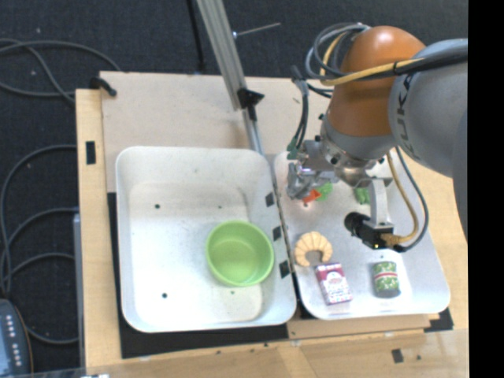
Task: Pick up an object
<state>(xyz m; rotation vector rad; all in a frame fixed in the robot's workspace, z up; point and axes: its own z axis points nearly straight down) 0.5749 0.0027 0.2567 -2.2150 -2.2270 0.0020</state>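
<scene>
1 green bowl (239,253) | 1 croissant (313,247) | 1 pink carton (334,283) | 1 green can (385,279) | pincer (303,186) grip unclear

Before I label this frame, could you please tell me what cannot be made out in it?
- Tool, camera view: the wrist above masks its fingers, so their state is unreadable.
- Small red and green thing under the tool: largely covered, identity unclear.
- Far end of the right bin: hidden by the arm.
- Pink carton and green can: print too small to read.
- Arm: cut off at the right edge.
</scene>
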